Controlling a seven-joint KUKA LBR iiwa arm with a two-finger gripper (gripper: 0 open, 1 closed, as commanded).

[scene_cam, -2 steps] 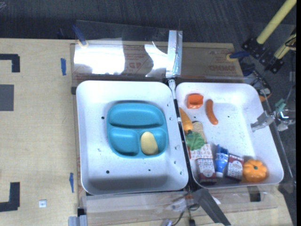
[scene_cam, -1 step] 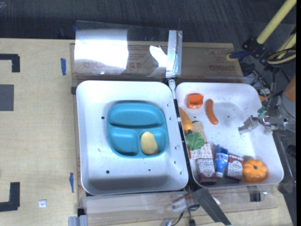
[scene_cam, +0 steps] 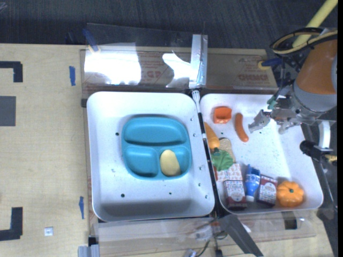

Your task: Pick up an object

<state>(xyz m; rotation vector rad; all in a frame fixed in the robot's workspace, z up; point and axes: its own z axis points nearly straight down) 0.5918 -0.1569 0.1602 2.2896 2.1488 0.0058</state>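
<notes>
The gripper (scene_cam: pixel 266 119) hangs over the upper part of the right bin (scene_cam: pixel 305 157), below the arm's orange band (scene_cam: pixel 320 71); its grey fingers (scene_cam: pixel 258 122) reach toward the view's left and stand a little apart, with only white bin floor showing between them, so it grasps nothing. Just beside the fingertips, to their left, lies a toy hot dog (scene_cam: pixel 241 127), its long axis running nearly up and down the view with the lower end leaning slightly right; whether the fingertips touch it cannot be told. Left of it sits a small orange cup-like toy (scene_cam: pixel 222 114). Along the bin's left wall lie a carrot (scene_cam: pixel 211 137) and a green leafy toy (scene_cam: pixel 222 158). Along the lower edge stand several small cartons: a red and white one (scene_cam: pixel 234 185), a blue and white one (scene_cam: pixel 252 183), a dark red one (scene_cam: pixel 267 189), and at the right end a small orange pumpkin (scene_cam: pixel 290 193). The left bin (scene_cam: pixel 107 191) holds a blue divided tray (scene_cam: pixel 155 133), with a yellow lemon-like toy (scene_cam: pixel 170 163) in its lower right compartment.
</notes>
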